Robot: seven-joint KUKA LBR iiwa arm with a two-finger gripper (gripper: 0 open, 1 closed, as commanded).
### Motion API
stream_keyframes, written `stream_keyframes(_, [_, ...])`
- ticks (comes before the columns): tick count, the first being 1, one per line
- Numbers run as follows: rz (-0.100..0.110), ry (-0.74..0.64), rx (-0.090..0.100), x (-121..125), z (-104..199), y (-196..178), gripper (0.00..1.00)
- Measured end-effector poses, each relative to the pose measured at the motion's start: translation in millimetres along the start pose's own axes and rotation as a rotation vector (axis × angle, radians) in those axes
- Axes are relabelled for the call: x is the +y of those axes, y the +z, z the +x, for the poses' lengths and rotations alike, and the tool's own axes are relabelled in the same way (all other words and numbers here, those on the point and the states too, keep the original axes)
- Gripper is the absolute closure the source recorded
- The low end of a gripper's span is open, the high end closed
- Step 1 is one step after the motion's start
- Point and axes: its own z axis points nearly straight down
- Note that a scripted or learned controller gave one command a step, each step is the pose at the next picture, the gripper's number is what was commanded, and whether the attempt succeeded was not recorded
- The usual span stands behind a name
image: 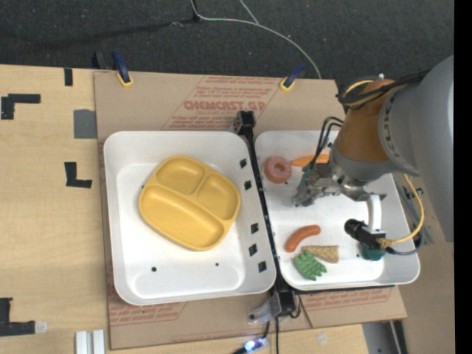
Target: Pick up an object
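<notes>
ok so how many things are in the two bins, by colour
yellow: 1, divided plate
pink: 1, donut
orange: 2, carrot piece, sausage
green: 1, leafy piece
tan: 1, wedge
total: 6

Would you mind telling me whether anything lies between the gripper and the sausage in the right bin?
Nothing visible does. The gripper hangs above bare white floor of the right bin, and the sausage lies just below it in the view, with open floor between.

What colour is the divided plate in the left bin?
Yellow. The divided plate shows clearly in the camera view, lying in the left bin.
</notes>
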Motion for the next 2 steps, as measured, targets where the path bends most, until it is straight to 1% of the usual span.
stream_keyframes(1, [-0.002, 0.002, 0.002, 6.5, -6.9, -48.1, 1.00])
stream_keyframes(2, [-0.004, 0.001, 0.002, 11.9, -4.1, -110.6, 1.00])
